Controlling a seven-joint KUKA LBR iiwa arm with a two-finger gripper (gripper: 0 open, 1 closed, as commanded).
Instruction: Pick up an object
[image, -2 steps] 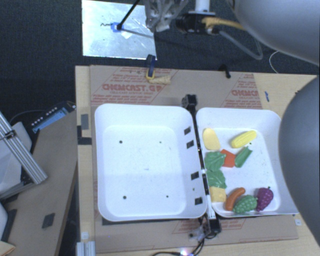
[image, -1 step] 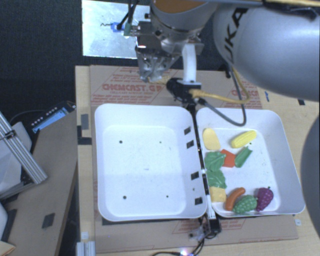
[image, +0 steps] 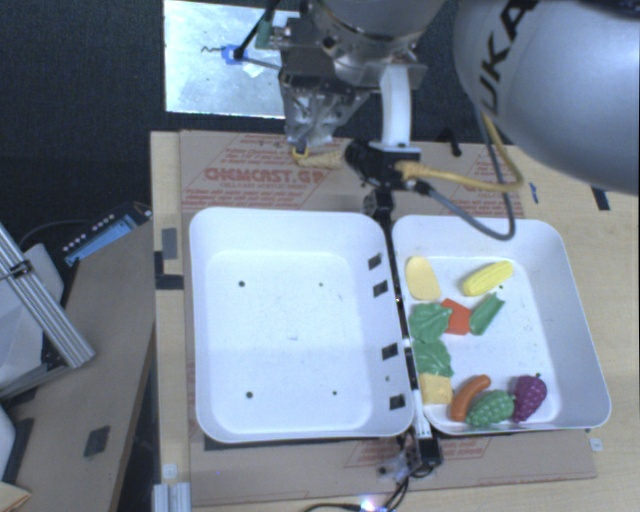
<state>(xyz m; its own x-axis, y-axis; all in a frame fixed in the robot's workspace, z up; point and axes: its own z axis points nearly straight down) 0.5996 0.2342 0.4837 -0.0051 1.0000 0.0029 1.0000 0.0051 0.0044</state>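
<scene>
1. The gripper (image: 312, 140) hung above the cardboard, past the far edge of the left bin (image: 215, 330).
2. Something small and yellowish seemed to sit at its tips, but the view was too blurry to tell if the claw was apart or together.
3. The toy foods lay in the right bin (image: 565, 300): corn (image: 487, 277), a hot dog (image: 469, 396) and grapes (image: 529, 396).

two white bins (image: 280, 225), about nine toy foods (image: 487, 277), one arm (image: 530, 70)
</scene>
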